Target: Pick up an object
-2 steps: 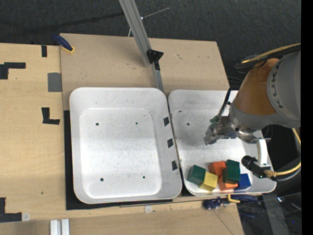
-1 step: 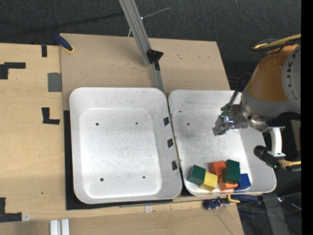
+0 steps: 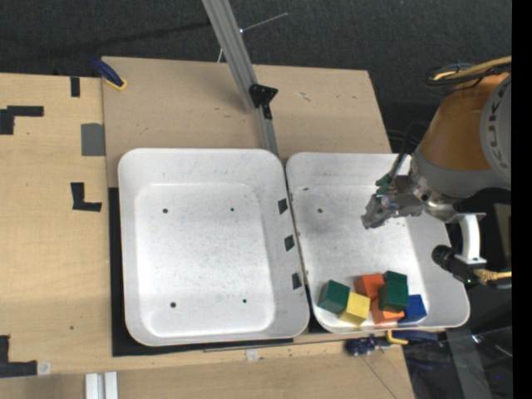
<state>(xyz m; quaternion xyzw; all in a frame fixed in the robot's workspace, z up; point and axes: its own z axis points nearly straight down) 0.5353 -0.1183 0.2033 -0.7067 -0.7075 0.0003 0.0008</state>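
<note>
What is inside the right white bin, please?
The right bin holds a cluster of blocks at its near edge: green, yellow, orange, dark green and blue. Anything beneath them is covered.

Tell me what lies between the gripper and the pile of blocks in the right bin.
Bare white bin floor. In the camera view the gripper hangs over the right bin, and the blocks cluster at its near edge.
</note>
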